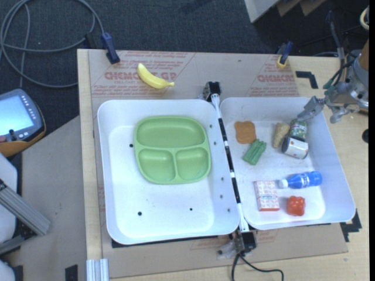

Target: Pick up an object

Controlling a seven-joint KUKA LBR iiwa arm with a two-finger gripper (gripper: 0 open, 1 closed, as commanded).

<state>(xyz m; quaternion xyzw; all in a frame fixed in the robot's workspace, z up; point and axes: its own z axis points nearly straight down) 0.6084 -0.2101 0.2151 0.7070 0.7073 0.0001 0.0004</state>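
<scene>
Gripper (319, 107) at right bin's (337, 174) top-right corner, fingers spread apart, nothing btwn them. One fingertip just above a small can (295, 147), silver w/ green label, lying on its side beside a tan chunk (280, 134).

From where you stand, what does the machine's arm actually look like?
At the camera view's right edge sits a pale grey metal wrist with dark cables running up from it. From it a slim grey end effector with narrow metal fingers slants out over the right bin. A small teal patch marks the wrist.
</scene>
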